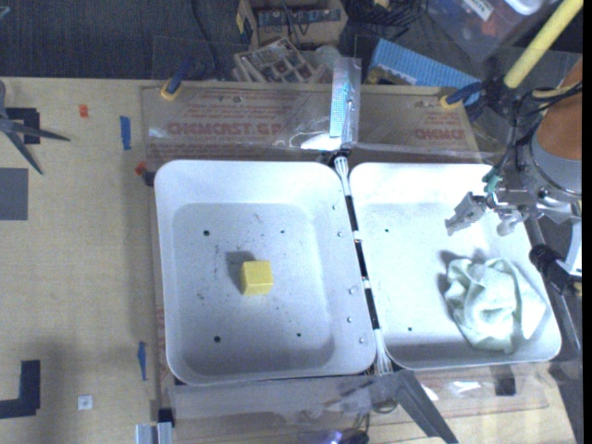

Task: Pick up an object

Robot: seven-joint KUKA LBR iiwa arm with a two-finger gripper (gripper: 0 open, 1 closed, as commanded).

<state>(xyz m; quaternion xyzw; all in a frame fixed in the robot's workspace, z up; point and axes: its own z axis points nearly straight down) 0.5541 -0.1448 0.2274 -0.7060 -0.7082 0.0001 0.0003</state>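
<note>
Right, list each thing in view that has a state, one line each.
Yellow block: resting on the floor of the left bin, untouched.
Pale cloth: crumpled in a heap in the right bin, not held.
Claw: above the right bin, apart from the cloth, holding nothing.

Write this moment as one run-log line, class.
gripper: over right bin, holding nothing | cloth: right bin, below gripper | yellow block: left bin | pick: not yet
</note>
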